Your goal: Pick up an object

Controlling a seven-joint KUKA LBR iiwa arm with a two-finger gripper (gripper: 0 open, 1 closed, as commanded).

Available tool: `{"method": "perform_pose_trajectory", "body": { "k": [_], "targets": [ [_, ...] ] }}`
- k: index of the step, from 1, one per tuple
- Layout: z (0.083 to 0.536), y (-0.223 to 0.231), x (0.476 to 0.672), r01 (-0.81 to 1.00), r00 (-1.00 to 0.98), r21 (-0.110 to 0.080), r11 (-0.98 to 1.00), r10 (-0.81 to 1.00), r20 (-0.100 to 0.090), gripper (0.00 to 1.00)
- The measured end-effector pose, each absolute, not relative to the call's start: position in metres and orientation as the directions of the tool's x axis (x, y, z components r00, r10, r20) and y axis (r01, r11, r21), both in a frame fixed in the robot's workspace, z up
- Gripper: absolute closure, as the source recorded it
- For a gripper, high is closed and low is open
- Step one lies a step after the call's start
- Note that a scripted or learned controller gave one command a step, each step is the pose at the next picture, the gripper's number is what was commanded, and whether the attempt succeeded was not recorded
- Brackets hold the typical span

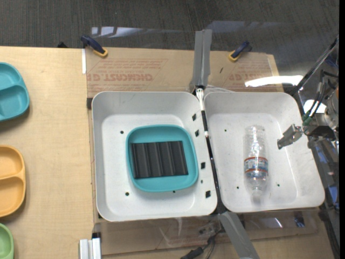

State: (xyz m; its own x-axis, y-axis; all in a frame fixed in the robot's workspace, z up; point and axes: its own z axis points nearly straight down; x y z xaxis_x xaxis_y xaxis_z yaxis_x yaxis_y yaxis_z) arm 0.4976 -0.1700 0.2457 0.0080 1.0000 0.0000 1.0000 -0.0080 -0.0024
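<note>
two white bins are seen side by side on a bench (48, 90) covered partly by cardboard (140, 72). in the left bin (108, 144) a teal tray (160, 158) with a dark ribbed insert is set near the middle, square to the bin walls. in the right bin (232, 117) a clear bottle (255, 163) is laid on its side, right of the bin's centre, its length running from the far edge toward the near edge; a label band with red and blue print is wrapped around its lower half. nothing else is touched by the bottle.

the gripper (288, 136) is seen at the right edge of the right bin, above the bin's right wall, as a grey tip pointing inward toward the bottle. it is apart from the bottle, with bare bin floor between them. nothing is seen in its grasp; whether it is released or clenched cannot be told at this angle. dark arm parts and cables are seen behind it at the bench's right edge.

at the left edge of the bench, a teal plate (11, 93), an orange plate (9, 179) and a green plate (4, 242) are cut off by the frame, lined up from far to near. two clamps (94, 46) with orange tips are fixed at the cardboard's far edge, the second (238, 50) above the right bin. a grey tape strip (201, 58) is run between the bins at the far edge.
</note>
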Motion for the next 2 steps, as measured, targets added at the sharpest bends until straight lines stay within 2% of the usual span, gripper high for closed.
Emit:
{"method": "perform_pose_trajectory", "body": {
  "k": [1, 2],
  "targets": [
    [0.118, -0.150, 0.477, 0.996, 0.091, -0.004, -0.091, 0.996, 0.000, 0.00],
    [0.091, -0.145, 0.487, 0.990, 0.140, -0.002, -0.140, 0.990, 0.001, 0.00]
  ]
}}
